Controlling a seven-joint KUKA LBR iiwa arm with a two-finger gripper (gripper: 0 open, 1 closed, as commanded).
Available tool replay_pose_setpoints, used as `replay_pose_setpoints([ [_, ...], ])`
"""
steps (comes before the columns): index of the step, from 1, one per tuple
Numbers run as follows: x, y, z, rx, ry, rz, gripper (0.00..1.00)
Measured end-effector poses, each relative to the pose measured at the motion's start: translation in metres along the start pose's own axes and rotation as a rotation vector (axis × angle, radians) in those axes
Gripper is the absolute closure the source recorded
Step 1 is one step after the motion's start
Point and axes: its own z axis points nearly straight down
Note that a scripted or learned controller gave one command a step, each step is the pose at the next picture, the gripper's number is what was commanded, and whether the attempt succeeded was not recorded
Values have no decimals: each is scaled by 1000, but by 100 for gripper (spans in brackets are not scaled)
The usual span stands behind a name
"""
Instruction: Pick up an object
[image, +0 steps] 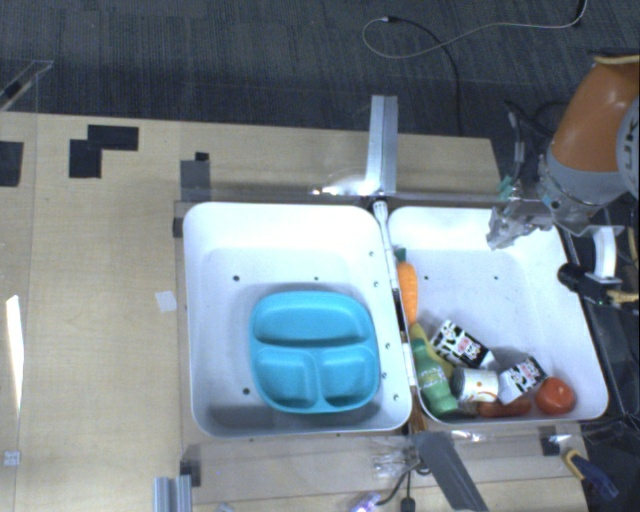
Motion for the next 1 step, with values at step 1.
replay_pose_setpoints([
  [1, 30, -44, -109, 2, -1, -207, 100],
])
